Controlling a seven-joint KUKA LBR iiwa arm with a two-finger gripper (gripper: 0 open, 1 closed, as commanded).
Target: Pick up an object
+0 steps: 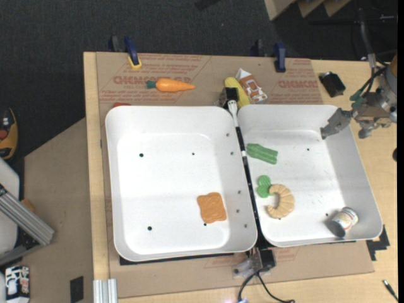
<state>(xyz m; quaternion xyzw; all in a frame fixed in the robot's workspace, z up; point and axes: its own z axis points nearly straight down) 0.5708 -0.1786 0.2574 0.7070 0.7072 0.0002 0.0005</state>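
gripper point(334, 124) over right bin's point(363, 169) far edge, possibly holding nothing.

Single fixed camera, mounted high above counter point(101, 169), looking down at slant. Far enough back to frame both white bins whole plus cardboard sheet under them and dark floor beyond. Gripper point(369, 115) sits at frame's right edge, upper half; arm enters from that side. Right bin point(353, 163) lies just left of and below gripper; left bin point(126, 188) well beyond it, toward frame's left. Counter's far edge runs above gripper level in frame.
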